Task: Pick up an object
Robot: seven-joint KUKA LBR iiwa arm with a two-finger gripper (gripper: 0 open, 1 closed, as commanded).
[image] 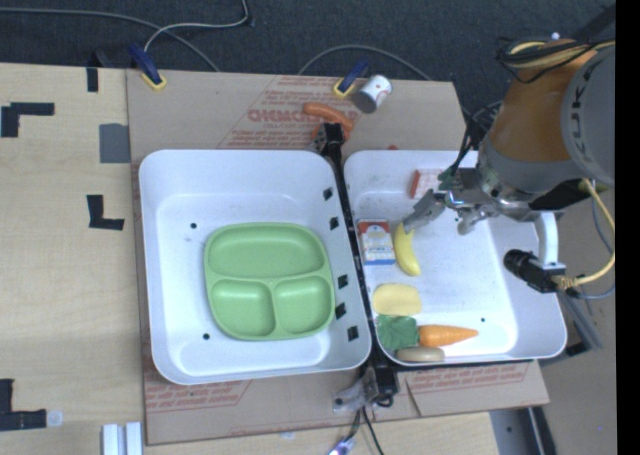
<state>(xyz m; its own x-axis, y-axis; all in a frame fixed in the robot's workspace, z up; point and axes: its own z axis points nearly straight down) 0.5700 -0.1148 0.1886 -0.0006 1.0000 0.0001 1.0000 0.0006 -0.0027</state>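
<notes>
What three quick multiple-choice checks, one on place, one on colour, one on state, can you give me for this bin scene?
1. Where does the green three-compartment plastic tray lie?
A. left white bin
B. right white bin
C. on the cardboard

2. What colour is the toy carrot at the right bin's near edge?
A. purple
B. orange
C. white

3. What is between the fingers of the two-finger gripper?
A. the yellow toy banana
B. the carrot
C. nothing

Answers: 1 A, the tray lies on the floor of the left bin. 2 B, its body is orange. 3 C, the spread fingers hang above the banana, gripping nothing.
</notes>
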